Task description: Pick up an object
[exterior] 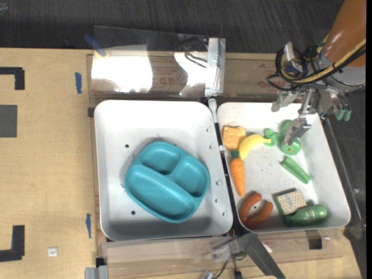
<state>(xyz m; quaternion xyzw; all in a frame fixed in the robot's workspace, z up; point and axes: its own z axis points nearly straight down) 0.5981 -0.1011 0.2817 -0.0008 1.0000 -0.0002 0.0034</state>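
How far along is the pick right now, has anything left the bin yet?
Done: the two-finger gripper is down in the right white bin, at the green toy piece with a round base. In hand: nothing visibly lifted; grip unclear. Left: closing and raising. The yellow toy banana, orange toy carrot and teal divided plate lie in the bins.

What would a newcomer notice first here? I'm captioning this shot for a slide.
The big teal divided plastic plate lying alone in the left white bin. Next, the bright toy food in the right white bin: yellow banana, orange carrot, green cucumber. The gripper hangs over that bin's far side.
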